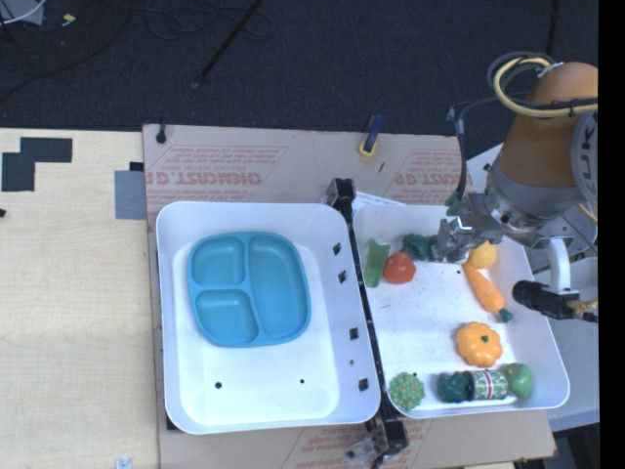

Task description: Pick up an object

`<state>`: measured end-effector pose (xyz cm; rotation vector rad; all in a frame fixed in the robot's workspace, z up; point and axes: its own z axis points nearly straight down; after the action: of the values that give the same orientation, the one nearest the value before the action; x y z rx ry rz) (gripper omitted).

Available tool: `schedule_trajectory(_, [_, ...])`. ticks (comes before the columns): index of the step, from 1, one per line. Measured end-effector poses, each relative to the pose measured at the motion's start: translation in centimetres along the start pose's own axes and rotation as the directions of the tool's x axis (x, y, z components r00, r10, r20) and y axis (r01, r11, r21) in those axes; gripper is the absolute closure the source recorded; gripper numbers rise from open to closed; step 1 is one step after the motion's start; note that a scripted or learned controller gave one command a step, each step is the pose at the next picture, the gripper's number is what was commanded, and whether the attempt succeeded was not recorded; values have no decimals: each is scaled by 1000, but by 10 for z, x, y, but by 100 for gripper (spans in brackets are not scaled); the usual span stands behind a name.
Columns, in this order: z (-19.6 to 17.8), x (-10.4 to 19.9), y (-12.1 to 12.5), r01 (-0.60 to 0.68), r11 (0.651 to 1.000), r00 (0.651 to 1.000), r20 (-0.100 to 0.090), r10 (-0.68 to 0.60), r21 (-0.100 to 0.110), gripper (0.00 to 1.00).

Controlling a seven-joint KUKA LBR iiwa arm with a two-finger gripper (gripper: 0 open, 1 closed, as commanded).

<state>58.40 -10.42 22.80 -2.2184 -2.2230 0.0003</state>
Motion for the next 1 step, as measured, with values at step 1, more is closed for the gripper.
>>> schedule_trajectory(1, [11,55,6,3,1000,1000,-2,-3,3,100])
